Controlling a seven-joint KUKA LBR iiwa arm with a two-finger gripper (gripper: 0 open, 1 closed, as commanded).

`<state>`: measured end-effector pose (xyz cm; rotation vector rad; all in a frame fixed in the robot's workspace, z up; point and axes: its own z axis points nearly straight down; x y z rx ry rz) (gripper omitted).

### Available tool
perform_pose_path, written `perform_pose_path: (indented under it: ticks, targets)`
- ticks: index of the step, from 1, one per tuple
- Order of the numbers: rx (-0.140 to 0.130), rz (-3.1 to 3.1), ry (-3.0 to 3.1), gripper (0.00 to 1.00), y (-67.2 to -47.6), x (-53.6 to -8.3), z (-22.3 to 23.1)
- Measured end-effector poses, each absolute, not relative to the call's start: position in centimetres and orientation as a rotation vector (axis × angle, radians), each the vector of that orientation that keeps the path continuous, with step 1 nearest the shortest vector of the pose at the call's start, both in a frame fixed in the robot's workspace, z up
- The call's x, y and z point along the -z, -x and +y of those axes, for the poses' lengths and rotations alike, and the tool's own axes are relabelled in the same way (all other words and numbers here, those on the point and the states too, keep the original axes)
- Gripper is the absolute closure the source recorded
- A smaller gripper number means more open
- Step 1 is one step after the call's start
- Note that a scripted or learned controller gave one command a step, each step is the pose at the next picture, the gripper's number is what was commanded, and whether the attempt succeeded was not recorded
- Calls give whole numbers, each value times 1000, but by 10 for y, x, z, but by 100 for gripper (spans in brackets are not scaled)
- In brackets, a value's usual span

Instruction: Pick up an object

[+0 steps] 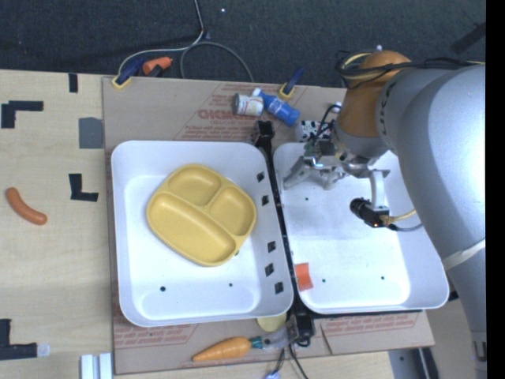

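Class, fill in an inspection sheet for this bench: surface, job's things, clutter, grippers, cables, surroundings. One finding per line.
Surface: two white bins, left bin and right bin, on cardboard.
Job's things: yellow tray lies in the left bin; small orange block in the right bin.
Clutter: carrot in front of the bins, sausage far left, bottle behind.
Grippers: gripper low over the right bin's back left corner; jaws unclear.
Cables: one loops behind the bins.
Surroundings: dark floor beyond the bench.
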<state>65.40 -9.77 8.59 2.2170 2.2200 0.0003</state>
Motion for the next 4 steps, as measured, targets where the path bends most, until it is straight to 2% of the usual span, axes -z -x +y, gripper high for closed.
perform_pose_path:
  ticks: [1, 2, 3, 4]
  targets:
    - [11, 2225, -2220, 0, -668, -85, -95]
    - [-2, 2219, -2217, 0, -625, -87, -95]
    - [-3, 2222, -2216, 0, -670, -85, -105]
    - [-1, 2223, -2215, 100, -669, -96, -105]
